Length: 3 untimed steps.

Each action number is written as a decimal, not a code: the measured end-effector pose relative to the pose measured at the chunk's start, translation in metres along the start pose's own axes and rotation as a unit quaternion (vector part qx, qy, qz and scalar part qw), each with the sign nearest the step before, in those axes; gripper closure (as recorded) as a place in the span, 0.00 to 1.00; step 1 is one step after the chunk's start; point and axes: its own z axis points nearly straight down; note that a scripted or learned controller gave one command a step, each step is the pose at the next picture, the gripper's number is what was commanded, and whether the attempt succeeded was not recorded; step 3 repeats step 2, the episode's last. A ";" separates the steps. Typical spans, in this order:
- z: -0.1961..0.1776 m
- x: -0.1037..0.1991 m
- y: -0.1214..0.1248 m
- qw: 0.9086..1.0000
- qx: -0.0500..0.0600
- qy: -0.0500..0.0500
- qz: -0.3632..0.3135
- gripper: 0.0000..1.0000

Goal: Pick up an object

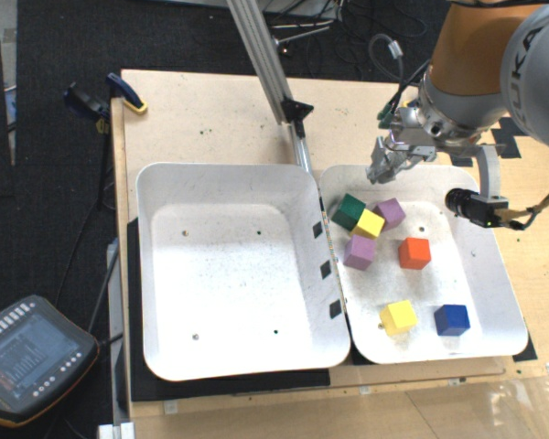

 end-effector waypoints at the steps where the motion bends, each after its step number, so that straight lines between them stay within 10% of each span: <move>1: 0.022 0.058 0.005 1.000 0.001 0.000 0.000 1.00; 3: 0.040 0.110 -0.001 1.000 0.001 0.000 0.000 1.00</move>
